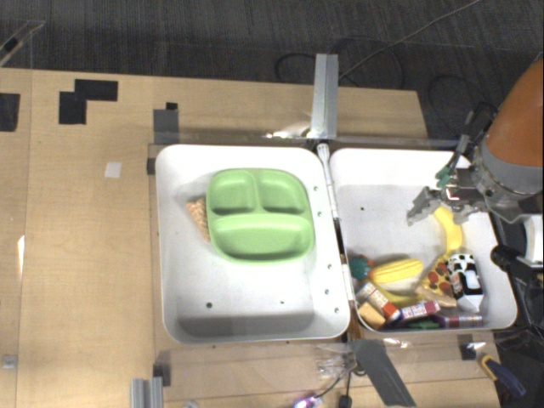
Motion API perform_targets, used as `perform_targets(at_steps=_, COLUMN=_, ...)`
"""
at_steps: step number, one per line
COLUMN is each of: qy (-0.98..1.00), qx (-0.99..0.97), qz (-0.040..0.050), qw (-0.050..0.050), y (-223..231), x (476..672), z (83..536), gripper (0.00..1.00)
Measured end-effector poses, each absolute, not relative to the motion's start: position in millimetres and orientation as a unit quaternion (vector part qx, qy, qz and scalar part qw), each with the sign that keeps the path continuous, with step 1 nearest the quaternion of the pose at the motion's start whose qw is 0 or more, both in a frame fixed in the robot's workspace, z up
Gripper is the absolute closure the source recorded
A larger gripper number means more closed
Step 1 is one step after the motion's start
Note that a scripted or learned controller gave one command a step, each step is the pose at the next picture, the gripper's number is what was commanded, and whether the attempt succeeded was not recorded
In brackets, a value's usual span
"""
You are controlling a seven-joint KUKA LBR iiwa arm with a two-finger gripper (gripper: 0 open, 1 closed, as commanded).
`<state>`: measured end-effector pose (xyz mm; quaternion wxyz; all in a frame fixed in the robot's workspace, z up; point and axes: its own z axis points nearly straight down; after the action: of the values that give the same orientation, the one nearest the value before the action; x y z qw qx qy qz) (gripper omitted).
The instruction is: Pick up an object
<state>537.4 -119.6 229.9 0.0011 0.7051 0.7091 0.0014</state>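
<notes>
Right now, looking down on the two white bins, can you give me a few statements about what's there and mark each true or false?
1. A green divided tray lies in the left bin. True.
2. The banana lies in the left bin. False: it lies in the right bin, below the hand.
3. Most small items are heaped along the right bin's near edge. True.
4. The green tray is stacked on the corn cob. False: the corn lies in the right bin.

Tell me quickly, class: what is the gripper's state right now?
Gripper: open, holding nothing, fingers spread over the right bin just beside the banana.
</notes>
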Motion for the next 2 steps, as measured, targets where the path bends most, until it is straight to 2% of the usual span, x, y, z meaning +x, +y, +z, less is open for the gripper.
perform_targets(at_steps=1, qy=0.687, qx=0.727, qz=0.0011, qw=0.001, y=-164, x=528.9, z=136, gripper=0.0)
perform_targets(at_steps=2, qy=0.715, qx=0.699, qz=0.0019, qw=0.003, y=-173, x=550.7, z=127, gripper=0.0)
